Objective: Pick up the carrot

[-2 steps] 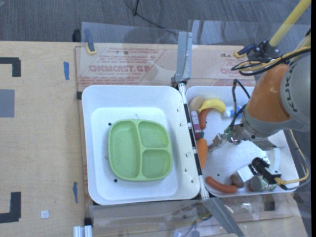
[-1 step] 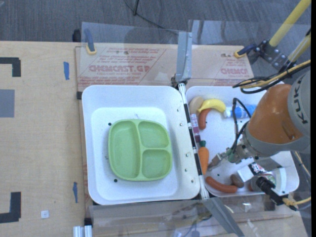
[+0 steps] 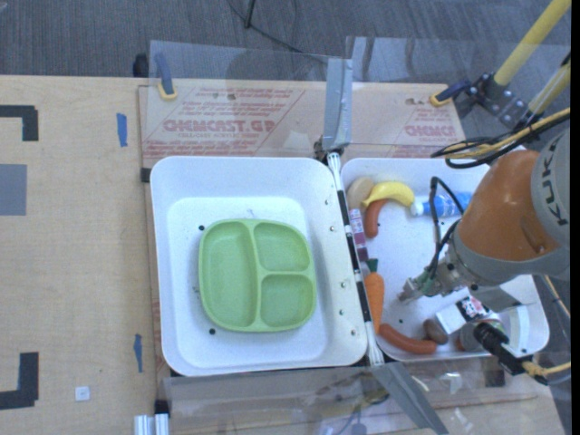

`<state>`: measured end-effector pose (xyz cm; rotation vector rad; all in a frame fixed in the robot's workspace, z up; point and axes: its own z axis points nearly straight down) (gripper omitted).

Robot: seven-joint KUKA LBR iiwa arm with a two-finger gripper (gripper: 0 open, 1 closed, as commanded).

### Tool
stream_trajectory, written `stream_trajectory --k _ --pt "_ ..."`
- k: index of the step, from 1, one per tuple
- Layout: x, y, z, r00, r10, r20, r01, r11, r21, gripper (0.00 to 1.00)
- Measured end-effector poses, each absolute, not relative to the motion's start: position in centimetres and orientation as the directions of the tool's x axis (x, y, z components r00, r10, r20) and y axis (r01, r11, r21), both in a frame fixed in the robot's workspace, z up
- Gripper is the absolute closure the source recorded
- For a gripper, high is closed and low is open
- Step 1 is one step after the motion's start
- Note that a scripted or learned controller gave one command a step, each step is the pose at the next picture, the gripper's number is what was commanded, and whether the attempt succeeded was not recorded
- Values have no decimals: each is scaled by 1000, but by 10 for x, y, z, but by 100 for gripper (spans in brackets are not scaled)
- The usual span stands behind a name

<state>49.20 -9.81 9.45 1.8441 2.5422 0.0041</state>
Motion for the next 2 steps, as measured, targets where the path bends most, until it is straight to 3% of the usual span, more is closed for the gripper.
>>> stream_trajectory --k 1,2 --pt "479 -76 181 159 987 -1 987 -159 -9 100" --pt "478 -90 182 -224 975 4 975 224 -9 100"
